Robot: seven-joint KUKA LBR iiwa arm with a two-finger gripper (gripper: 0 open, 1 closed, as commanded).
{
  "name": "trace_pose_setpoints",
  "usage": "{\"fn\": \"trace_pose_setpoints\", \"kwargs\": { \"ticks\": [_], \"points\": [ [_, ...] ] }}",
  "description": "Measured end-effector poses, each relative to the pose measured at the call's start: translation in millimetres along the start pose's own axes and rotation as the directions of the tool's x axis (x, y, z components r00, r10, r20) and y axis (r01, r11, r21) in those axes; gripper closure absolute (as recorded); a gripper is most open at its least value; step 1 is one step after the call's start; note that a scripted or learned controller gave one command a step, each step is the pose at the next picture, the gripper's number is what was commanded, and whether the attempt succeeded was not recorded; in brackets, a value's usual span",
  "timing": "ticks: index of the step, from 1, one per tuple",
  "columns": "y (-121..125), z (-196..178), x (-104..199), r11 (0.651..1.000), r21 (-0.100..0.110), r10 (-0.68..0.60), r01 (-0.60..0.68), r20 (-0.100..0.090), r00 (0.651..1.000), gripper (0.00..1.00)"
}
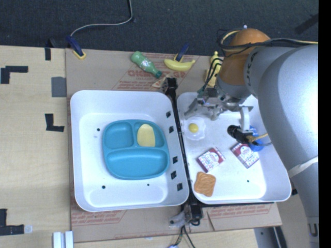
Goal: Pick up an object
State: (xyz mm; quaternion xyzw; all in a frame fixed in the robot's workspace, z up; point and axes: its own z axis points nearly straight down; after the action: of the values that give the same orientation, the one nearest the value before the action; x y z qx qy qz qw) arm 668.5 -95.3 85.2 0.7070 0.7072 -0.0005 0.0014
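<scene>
In the right bin (258,187), my gripper (206,106) hangs at the far left corner, just above and behind a small fried-egg toy (194,128). I see nothing held in it. Nearer the front lie a red-and-white packet (210,159), a second red packet (245,154) and an orange-brown toast piece (205,183). The left bin (85,107) holds a blue divided plate (135,150) with a pale yellow piece (146,135) in its far right compartment.
Behind the bins, a green bottle (146,63) and a yellow banana (179,63) lie on the cardboard. The big grey arm (289,102) covers the right bin's right side. A black divider (176,133) runs between the bins.
</scene>
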Motion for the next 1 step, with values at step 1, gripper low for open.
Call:
{"fn": "trace_pose_setpoints", "kwargs": {
  "ticks": [1],
  "points": [
    [0.2, -0.2, -8.0, 1.000, 0.000, -0.001, 0.001, -0.001, 1.000, 0.00]
  ]
}}
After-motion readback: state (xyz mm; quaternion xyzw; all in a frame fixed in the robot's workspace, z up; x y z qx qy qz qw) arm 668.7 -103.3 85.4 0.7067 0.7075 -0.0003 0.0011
